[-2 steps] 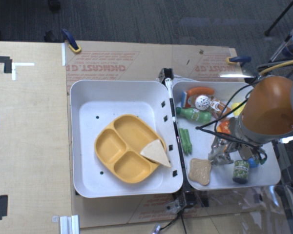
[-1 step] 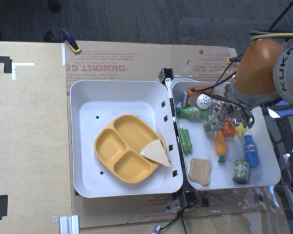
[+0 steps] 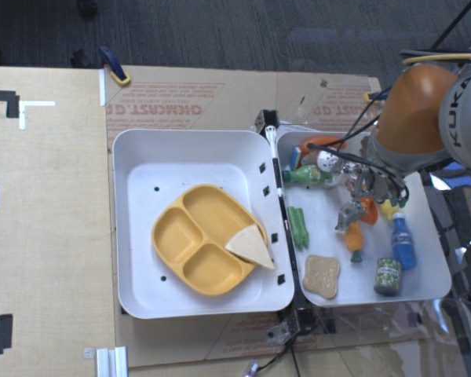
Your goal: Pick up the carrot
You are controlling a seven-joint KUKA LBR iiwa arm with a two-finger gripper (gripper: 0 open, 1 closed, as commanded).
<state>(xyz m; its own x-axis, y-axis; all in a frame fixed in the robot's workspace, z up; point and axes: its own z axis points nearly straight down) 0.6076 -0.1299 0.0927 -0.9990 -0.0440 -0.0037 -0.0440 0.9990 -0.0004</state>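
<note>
While the grey arm (image 3: 455,124) with its orange band (image 3: 412,108) leans in from three o'clock, its end effector (image 3: 351,214) hangs low over the middle of the right bin (image 3: 432,285), and I cannot tell from this angle whether it is clenched or released. Just beside it, at about three o'clock from its tip, lies an orange piece (image 3: 367,210) that is partly hidden by the metal and cables. Directly below the tip, toward six o'clock, sits the carrot (image 3: 354,240), a short orange stub with a small green bit (image 3: 355,254) at its lower end; it rests on the bin floor, not between anything.

Around it the right bin is crowded. A green bottle (image 3: 308,176) lies on its side at the bin's eleven o'clock, with an orange object (image 3: 320,142) behind it near the top wall. A green pepper-like vegetable (image 3: 298,227) lies along the nine o'clock wall. A slice of bread (image 3: 322,276) sits at seven o'clock, a green can (image 3: 388,276) at five o'clock, and a blue bottle (image 3: 403,243) stands just above the can. A small yellow item (image 3: 389,208) shows near the blue bottle's cap.

Over in the left bin (image 3: 133,210), a yellow divided plate (image 3: 188,234) lies tilted across the floor, with a pale wedge of cheese (image 3: 250,246) on its four o'clock edge. Both bins rest on cardboard (image 3: 180,100) laid over the desk (image 3: 39,210).
</note>
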